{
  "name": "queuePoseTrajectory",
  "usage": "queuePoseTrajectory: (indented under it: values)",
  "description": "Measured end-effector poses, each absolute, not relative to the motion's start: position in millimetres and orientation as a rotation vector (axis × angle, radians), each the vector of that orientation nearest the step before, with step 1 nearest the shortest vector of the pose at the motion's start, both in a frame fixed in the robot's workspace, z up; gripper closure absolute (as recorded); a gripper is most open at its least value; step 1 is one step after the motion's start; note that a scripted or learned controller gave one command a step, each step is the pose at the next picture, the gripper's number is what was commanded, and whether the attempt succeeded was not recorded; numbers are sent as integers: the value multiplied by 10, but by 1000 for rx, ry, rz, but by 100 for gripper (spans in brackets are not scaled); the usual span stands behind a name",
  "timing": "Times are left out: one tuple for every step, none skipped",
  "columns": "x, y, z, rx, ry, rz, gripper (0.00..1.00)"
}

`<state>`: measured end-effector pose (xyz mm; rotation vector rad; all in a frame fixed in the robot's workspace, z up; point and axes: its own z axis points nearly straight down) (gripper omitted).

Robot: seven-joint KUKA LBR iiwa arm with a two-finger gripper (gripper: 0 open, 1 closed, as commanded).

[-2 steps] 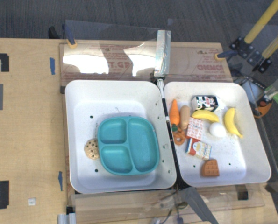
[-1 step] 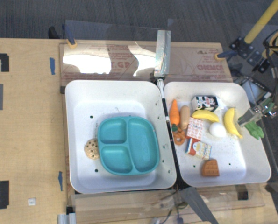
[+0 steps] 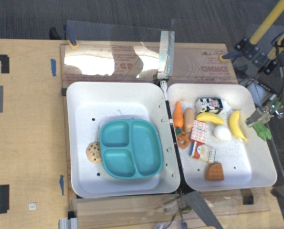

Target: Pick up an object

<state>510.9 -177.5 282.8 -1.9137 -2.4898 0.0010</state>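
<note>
The right bin (image 3: pixel 247 173) holds several small things. An orange carrot (image 3: pixel 178 114) lies beside a tan roll (image 3: pixel 188 119) at its left side. Two yellow bananas (image 3: pixel 235 124) flank a white egg (image 3: pixel 222 133). A black-and-white carton (image 3: pixel 209 104) lies at the back, a red-and-white box (image 3: pixel 199 131) and a small printed carton (image 3: pixel 202 151) in the middle, and a brown toast piece (image 3: pixel 215 171) at the front. My gripper (image 3: pixel 259 118) hangs over the right rim, apart from these things, just above a green piece (image 3: pixel 263 131).
The left bin (image 3: pixel 79 104) holds a teal divided plate (image 3: pixel 131 148) with a cookie (image 3: pixel 93 151) at its left. A metal divider (image 3: pixel 165 56) rises behind the bins. Cables and a yellow pole (image 3: pixel 273 13) stand at the upper right.
</note>
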Motion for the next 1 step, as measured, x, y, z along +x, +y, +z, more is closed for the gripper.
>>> queuePoseTrajectory:
  values:
    - [5438, -901, 2316, -2451, -1955, 5, 100]
